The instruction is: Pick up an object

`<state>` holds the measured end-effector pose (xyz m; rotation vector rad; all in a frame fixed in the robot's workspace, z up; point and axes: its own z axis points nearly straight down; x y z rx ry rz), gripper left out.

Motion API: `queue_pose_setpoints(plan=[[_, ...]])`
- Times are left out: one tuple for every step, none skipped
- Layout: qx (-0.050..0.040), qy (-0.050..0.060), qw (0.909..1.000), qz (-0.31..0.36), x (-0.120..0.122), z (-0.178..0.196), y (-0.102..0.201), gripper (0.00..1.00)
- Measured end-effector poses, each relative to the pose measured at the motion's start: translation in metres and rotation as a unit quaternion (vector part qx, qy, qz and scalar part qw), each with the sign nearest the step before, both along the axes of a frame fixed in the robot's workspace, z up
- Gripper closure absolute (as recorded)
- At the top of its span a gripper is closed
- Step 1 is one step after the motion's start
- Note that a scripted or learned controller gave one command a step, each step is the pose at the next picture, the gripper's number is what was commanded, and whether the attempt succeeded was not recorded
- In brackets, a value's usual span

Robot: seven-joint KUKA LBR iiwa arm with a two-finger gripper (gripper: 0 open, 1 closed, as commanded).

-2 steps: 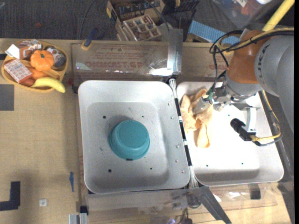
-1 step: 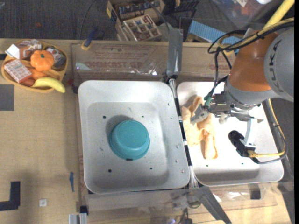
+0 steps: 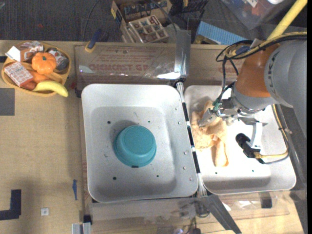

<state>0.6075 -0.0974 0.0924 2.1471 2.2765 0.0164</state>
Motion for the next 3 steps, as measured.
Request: queue_pose_setpoints(plan=[[-0.0012,0.001,0.9999,0.013,0.041,-0.001,-0.003,0.00],[-0.0010,0.001,0.9953,0.096,-0.012,0.000,-0.014,0.00],[-0.0005,-0.002,0.9955,0.094,-0.011,0.011,-0.015,1.00]])
